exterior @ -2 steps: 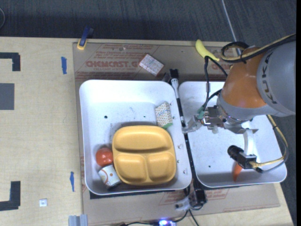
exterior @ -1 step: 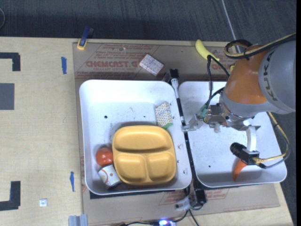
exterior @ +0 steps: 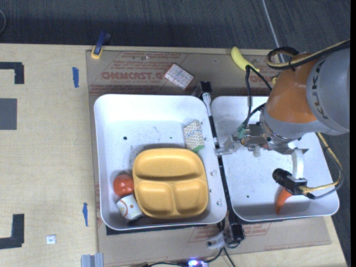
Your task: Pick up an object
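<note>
Presently | small orange plastic cone-shaped piece (exterior: 282,199), right bin | likely light, rigid; pinch across middle | gripper (exterior: 251,141) state: cannot tell

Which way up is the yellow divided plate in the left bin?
Upside down. The yellow divided plate shows three bulging, domed compartment backs with grooves between them, not hollows, and lies flat in the left bin.

Yellow tray (exterior: 169,181) crowds left bin (exterior: 111,115) (rear free)
</note>
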